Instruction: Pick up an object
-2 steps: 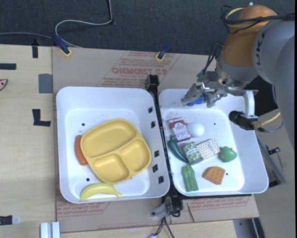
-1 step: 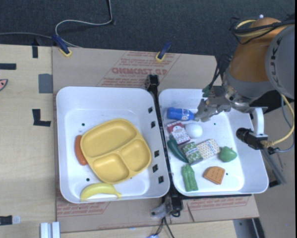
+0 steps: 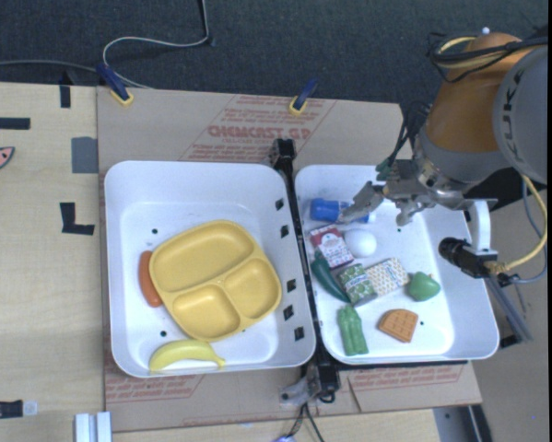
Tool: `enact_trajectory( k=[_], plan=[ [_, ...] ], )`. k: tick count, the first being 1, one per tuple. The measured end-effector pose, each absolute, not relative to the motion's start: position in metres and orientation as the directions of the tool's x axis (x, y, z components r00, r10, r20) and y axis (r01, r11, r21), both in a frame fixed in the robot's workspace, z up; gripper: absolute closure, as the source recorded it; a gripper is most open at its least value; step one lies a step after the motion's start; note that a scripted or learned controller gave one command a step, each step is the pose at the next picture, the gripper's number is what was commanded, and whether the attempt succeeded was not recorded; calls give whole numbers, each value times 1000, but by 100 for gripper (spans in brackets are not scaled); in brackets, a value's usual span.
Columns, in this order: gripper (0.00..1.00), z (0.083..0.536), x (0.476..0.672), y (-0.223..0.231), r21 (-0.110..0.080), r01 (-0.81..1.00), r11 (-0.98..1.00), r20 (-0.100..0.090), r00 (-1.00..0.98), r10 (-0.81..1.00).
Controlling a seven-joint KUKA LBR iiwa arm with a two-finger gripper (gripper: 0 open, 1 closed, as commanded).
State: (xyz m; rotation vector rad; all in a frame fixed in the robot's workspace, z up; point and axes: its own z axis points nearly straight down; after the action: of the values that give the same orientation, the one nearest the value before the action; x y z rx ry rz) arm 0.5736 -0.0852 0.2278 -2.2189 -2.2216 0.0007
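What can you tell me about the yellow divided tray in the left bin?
The yellow tray looks like moulded plastic, rounded, with three compartments: one large, two smaller. It lies flat and right side up, turned askew, in the middle of the left bin. An orange item pokes out at its left edge; a banana lies just below it.

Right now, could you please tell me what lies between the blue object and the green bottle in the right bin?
In the camera view, between the blue object and the green bottle lie a red-and-white packet and a dark green vegetable.
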Motion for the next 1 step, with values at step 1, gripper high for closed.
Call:
enact_trajectory(
  k=[1],
  plan=[
    [0, 150, 590, -98, -4, 1000, 1, 0, -1, 1000]
  ],
)
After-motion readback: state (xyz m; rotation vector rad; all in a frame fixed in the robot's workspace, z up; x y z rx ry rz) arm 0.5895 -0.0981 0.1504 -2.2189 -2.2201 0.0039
